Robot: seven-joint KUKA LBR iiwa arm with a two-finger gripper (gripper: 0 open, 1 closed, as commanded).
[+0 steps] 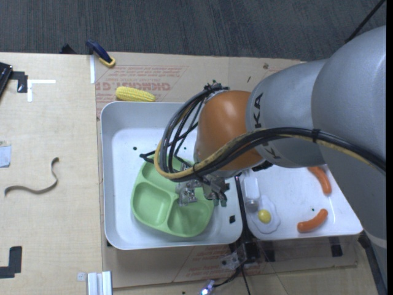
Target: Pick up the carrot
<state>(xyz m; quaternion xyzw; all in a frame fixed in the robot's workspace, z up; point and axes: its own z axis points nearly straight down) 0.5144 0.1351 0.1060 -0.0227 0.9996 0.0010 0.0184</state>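
Two orange pieces lie in the right bin (344, 226). A tapered one that looks like the carrot (320, 179) rests near the far right, partly under the arm. A curved orange one (312, 220) lies near the front rim. My gripper (201, 193) hangs over the left bin (116, 165), just above the green divided plate (161, 209), well left of both orange pieces. Its fingers (186, 193) stand apart, open, with nothing between them.
A white bottle (250, 189) and a toy fried egg (264, 216) sit at the right bin's left side. A yellow corn cob (135, 94) lies on the cardboard behind the left bin. The arm's cables (175, 137) loop over the left bin.
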